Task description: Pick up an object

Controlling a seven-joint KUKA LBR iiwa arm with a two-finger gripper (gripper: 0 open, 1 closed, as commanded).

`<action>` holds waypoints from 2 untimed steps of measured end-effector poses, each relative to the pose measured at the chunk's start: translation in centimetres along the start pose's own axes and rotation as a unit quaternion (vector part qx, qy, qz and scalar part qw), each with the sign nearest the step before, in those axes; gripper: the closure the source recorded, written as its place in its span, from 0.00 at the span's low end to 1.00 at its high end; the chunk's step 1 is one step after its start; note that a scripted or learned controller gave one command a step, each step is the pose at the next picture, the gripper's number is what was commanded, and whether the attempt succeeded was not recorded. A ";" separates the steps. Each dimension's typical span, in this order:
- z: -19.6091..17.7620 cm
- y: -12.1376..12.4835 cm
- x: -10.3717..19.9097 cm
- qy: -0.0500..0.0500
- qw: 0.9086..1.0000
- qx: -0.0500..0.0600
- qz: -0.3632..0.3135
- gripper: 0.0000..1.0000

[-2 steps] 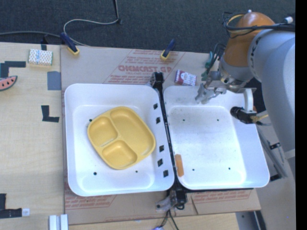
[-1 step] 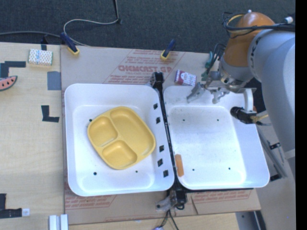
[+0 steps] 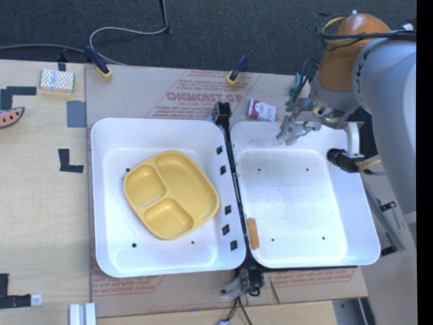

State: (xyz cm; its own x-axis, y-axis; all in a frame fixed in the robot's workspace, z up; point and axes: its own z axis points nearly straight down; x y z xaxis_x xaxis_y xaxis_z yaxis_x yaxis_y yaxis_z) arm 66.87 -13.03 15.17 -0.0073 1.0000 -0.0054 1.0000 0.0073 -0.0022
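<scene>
Yellow tray (image 3: pixel 170 193) lies in left bin (image 3: pixel 108 181), well apart from hand (image 3: pixel 289 133) over right bin (image 3: pixel 352 208); finger state indiscernible.

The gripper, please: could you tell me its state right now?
Gripper: cannot be told; nothing seen held, above the right bin's far edge.

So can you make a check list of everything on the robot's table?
Surface: cardboard-covered bench bearing two white bins, left bin and right bin.
Job's things: yellow divided tray in left bin; small orange piece at right bin's left edge.
Clutter: small red-and-white packet behind the bins.
Grippers: pincer over right bin's back edge.
Cables: black cable behind the bench.
Surroundings: dark floor.
</scene>
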 end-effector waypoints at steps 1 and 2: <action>0.0 0.0 0.0 0.000 1.000 0.000 0.000 0.00; -0.9 0.0 0.1 0.001 1.000 0.000 -0.001 1.00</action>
State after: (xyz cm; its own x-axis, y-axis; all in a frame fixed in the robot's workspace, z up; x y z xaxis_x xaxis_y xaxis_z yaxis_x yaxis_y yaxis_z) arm 66.88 -12.95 16.10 -0.0084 1.0000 -0.0044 1.0000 0.0084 -0.0027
